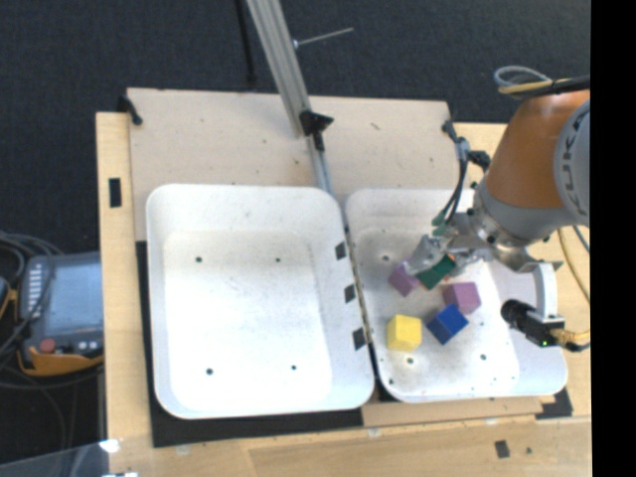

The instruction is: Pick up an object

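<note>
In the right bin (397, 212) lie several small blocks: a purple one (401, 280), a green one (434, 274), a second purple one (463, 296), a blue cube (448, 324) and a yellow cube (403, 332). My gripper (431, 256) hangs over the right bin, just above the green block and beside the left purple one. The green block sits right at its tip, and whether it is gripped is unclear.
The left bin (248, 296) sits next to the right one, split by a ridge with black clips (350, 292). A metal rail (283, 58) slants in from the top toward the bins' junction. A handheld controller (65, 311) lies off the bench at left.
</note>
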Tool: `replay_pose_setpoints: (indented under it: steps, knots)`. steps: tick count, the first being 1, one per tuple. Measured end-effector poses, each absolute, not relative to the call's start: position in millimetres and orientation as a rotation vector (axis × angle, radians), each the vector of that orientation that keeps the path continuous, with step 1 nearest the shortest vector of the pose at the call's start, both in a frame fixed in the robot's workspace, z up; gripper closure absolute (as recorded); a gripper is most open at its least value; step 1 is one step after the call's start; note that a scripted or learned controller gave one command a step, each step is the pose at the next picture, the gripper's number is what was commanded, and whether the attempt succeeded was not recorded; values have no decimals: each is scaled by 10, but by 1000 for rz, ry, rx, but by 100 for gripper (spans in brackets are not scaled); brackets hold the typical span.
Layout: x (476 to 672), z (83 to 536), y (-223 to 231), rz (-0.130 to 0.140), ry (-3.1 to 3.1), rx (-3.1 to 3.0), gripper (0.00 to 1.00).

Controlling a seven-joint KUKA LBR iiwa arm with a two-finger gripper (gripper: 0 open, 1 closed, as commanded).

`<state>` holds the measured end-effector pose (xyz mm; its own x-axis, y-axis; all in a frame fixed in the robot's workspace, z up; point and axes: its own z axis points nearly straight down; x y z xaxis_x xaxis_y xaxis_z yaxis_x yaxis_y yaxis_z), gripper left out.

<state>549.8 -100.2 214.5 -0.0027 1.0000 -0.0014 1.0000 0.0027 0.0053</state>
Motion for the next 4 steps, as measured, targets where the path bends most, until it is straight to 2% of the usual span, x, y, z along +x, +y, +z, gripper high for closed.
replay_pose_setpoints:
  steps: [1, 4]
  knots:
    - [5517, 2257, -445, 5, 2230, 2212, 100]
    - [5199, 2228, 920, 1, 2232, 2215, 100]
